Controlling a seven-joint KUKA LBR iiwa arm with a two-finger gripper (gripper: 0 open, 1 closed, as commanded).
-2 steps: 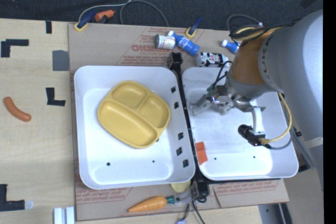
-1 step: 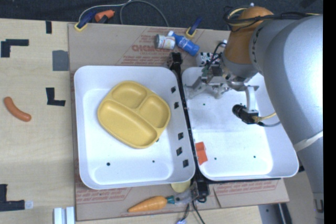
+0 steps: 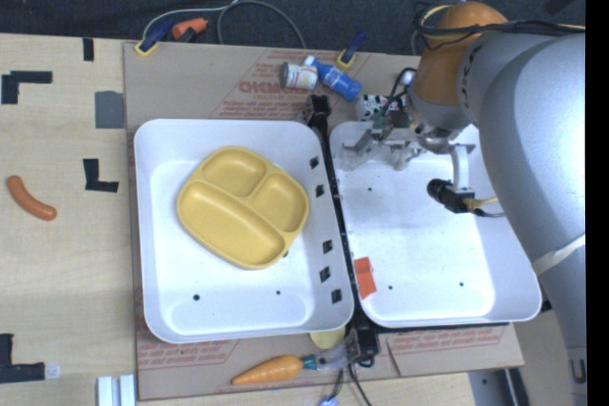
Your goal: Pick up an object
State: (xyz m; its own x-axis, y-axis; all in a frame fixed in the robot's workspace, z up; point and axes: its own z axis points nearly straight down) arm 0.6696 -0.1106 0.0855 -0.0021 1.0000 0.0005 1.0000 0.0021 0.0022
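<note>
— Yellow plastic, that is the divided plate (image 3: 244, 204). It lies flat in the left bin (image 3: 162, 299), a little toward the far side, and it has three compartments. I see nothing inside them.

— And the right bin (image 3: 428, 290)?

— A small orange block (image 3: 363, 278) lies near its left wall, just beside the divider between the two bins. The tool (image 3: 381, 143) is at the far left corner of this bin, low over the white floor. It is well apart from the plate and from the orange block.

— Is the tool spread or pressed together?

— I cannot tell. The metal parts are small and mixed with cables, and the grey arm (image 3: 533, 128) with its orange band (image 3: 452, 62) covers the far right corner of the bin.

— What is around the bins?

— On the cardboard behind them lies a white and blue bottle (image 3: 322, 76) on its side. A toy carrot (image 3: 269, 370) lies on the near edge of the cardboard, and something pale yellow (image 3: 326, 337) is half hidden under the rim of the left bin; I cannot say what it is. An orange sausage-shaped toy (image 3: 31, 198) lies on the bench at the far left, well apart from all.
</note>
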